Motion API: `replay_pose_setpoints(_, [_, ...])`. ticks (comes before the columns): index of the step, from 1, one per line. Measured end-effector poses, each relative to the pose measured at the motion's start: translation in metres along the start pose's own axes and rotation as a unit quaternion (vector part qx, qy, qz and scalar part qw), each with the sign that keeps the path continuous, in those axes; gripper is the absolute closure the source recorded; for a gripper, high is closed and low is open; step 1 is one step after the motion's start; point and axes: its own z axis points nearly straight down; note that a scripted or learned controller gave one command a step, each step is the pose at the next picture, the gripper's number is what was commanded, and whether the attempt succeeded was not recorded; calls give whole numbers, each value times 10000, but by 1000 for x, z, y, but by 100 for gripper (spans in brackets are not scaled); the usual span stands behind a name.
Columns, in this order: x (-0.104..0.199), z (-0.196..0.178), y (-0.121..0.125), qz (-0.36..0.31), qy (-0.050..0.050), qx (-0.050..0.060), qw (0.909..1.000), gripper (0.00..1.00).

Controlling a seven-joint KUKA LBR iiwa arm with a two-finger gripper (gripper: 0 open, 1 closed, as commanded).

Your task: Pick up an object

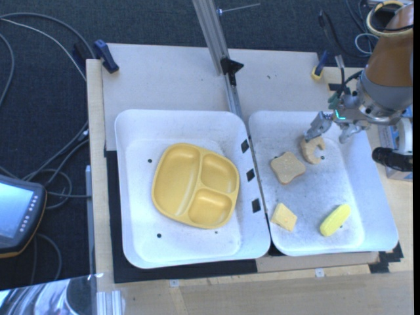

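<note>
Camera view: yellow tray (195, 185) in left bin (131, 133).

Yellow divided plate (195, 185) in left bin (131, 136); blue clamps (106, 55) at bench edge.

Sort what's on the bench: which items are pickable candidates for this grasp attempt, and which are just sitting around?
Job-related, all in the right bin:
- gripper
- bitten round piece, beside its fingers
- bread slice
- cheese wedge
- corn cob

Lying about:
- yellow divided tray in the left bin
- blue clamp
</note>
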Motion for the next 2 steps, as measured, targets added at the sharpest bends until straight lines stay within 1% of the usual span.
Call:
replay_pose_setpoints(1, [4, 61, 4, -3, 3, 31, 10000, 0])
replay_pose_setpoints(2, [4, 110, 6, 2, -17, -15, 10000, 0])
